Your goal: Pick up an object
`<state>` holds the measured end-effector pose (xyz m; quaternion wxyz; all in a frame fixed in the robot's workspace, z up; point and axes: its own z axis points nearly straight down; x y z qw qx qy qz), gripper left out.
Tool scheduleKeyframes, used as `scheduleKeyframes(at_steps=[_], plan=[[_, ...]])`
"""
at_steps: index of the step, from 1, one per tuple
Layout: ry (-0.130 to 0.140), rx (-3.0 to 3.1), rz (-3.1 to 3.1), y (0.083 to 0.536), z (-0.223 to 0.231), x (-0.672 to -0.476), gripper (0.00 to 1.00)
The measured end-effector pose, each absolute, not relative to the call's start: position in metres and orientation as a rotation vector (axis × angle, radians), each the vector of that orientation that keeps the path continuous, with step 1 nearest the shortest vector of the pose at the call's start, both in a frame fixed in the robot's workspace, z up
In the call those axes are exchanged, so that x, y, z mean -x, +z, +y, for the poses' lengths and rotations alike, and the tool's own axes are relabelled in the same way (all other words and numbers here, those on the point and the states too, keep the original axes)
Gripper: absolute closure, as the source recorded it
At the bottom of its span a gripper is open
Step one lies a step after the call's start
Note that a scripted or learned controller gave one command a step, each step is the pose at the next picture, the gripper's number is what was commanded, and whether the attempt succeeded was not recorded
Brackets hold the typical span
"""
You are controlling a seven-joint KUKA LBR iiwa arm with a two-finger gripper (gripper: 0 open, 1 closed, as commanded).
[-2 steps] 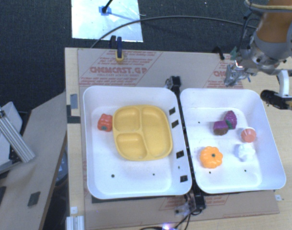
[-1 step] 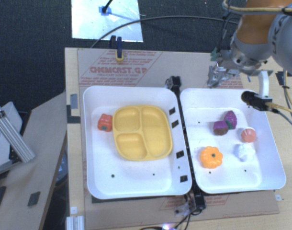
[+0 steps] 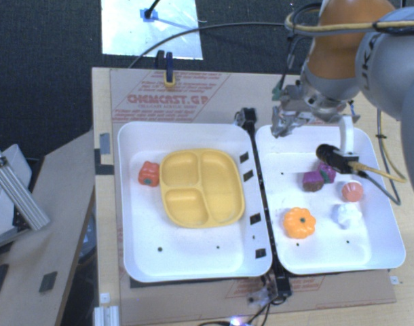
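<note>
Fingers of the gripper (image 3: 284, 129) look parted, with nothing between them, and they hang over the far left corner of the right bin (image 3: 390, 246), close to its rim. No object is picked up yet.

Four candidates lie in that bin, all nearer the camera than the gripper. A purple toy (image 3: 314, 180) lies mid-bin, a reddish ball (image 3: 351, 191) to its right, and a pale lump (image 3: 344, 214) just below the ball. An orange toy pumpkin (image 3: 298, 223) sits alone toward the near side. In the left bin (image 3: 136, 250), a small red toy (image 3: 148, 174) lies just beside a yellow divided plate (image 3: 200, 187).

The main risk, as I judge it, is a descent from where the gripper hangs now, which would close on bare floor or clip the bin wall. Going for the purple toy could go wrong too, since it is small and lumpy and the ball and lump are near, so a finger may shove a neighbour or squeeze the toy out sideways. The pumpkin's round, ribbed body may roll from a shallow or off-centre pinch.
</note>
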<state>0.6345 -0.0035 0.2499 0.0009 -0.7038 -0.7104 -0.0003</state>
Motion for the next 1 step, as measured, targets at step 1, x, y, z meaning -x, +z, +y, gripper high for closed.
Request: scheduleKeyframes(at_steps=[1], plan=[[-0.002, 2.209, -2.231, 0.2332, 0.0552, -0.6275, 1.00]])
